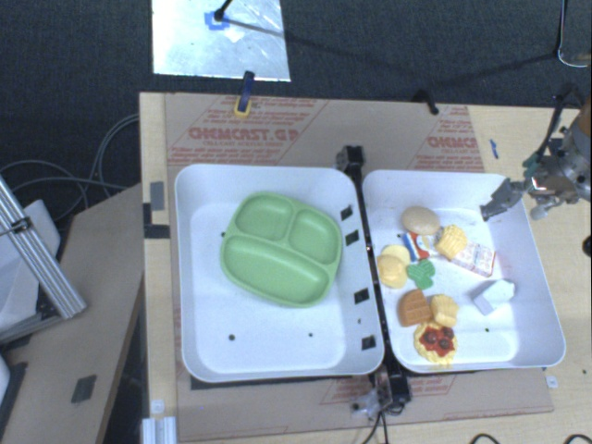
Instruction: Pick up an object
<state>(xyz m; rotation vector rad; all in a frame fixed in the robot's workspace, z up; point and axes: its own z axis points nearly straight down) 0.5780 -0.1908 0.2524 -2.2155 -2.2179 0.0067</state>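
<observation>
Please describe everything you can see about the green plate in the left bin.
The green plate is pale green, looks like matte plastic, and has rounded corners. Raised ridges split it into three compartments: two smaller at the back, one long at the front. It lies flat, right side up, slightly turned, on the left bin floor. Nothing sits on it.

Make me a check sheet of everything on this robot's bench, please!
Surface: bench bears two white bins side by side.
Job's things: right bin holds toy foods, among them a corn cob, a pizza slice and a white block.
Clutter: green divided plate in the left bin.
Claw: claw over the right bin's far edge, holding nothing seen.
Cables: loops on the floor.
Surroundings: shiny sheet beyond the bench.
</observation>
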